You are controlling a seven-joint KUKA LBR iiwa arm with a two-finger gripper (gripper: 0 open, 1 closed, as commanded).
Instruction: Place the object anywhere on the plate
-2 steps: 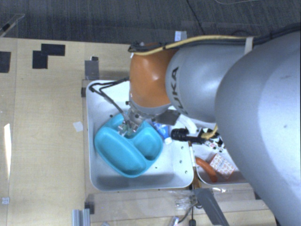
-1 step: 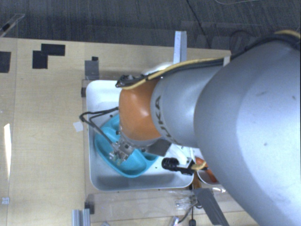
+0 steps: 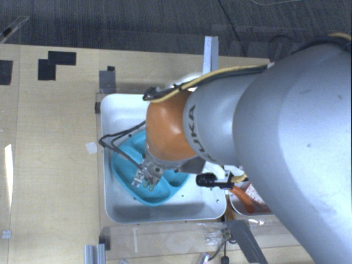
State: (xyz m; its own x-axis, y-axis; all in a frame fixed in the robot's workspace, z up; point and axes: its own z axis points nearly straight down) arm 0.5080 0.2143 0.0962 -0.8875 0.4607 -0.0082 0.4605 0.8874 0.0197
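Hovering low over blue plate (image 3: 127, 175) in left bin (image 3: 113, 147), pincer (image 3: 146, 179) sits near plate's middle. You cannot tell its state, nor whether any object rides in it. Orange item (image 3: 242, 197) lies in right bin. Placement looks unfinished; confirm release.

Arm (image 3: 286, 131), right half of the frame: smooth grey casing with a satin sheen, painted metal or hard plastic by its look. Orange band (image 3: 168, 128), centre: glossy, with soft highlights. Gripper (image 3: 147, 179), below the band: bare silvery metal, faceted and bright. Plate (image 3: 124, 166), centre left: turquoise, smooth, plastic-like, slightly shiny. Bin (image 3: 118, 205), around the plate: white, smooth moulded plastic with a faint gloss. Bench (image 3: 49, 164), left: pale wood-grain surface, matt. Floor (image 3: 110, 15), top: dark ribbed carpet, rough and dull. Cable (image 3: 126, 147): black, matt sheath.
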